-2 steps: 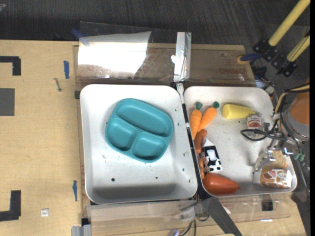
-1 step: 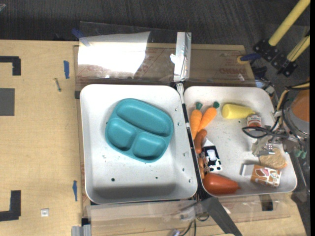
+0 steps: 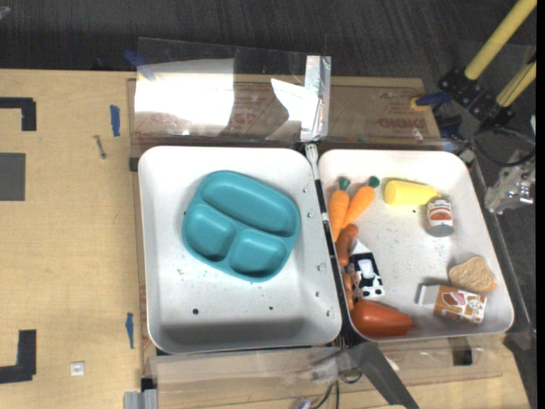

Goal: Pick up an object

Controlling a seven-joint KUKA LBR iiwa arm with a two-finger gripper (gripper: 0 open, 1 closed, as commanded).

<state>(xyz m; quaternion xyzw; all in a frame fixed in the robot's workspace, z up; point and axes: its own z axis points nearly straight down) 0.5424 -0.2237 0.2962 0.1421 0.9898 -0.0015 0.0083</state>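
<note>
Nothing is picked up yet, as far as I can judge: every candidate lies on the floor of the right bin point(image 3: 400, 245), and nothing is lifted clear of it. How my gripper stands, and whether it has hold of anything, I cannot tell. So the whole job is left: choose a piece, come down on it, close and lift.

The pieces all sit inside the right bin. Two carrots point(image 3: 351, 209) lie against its left wall toward the far end, a black-and-white toy point(image 3: 366, 277) is further along that same wall toward the near end, and a red-orange piece point(image 3: 381, 317) is in its near left corner. A yellow block point(image 3: 409, 192) rests by its far wall with a small can point(image 3: 439, 216) just beside it. A tan biscuit shape point(image 3: 472, 273) and a small carton point(image 3: 460, 303) are in its near right corner. I'd judge the yellow block or the can the easiest, since they stand away from the walls.

The right bin's floor is smooth white plastic, speckled and bare in the middle. To the right bin's left, touching it, is the left bin point(image 3: 162, 228) holding a teal divided tray point(image 3: 241, 223). Both rest on a pale wooden bench point(image 3: 60, 228), with a clear sheet point(image 3: 221, 100) standing behind the bins and yellow poles point(image 3: 502, 28) beyond the right bin's far right corner
</note>
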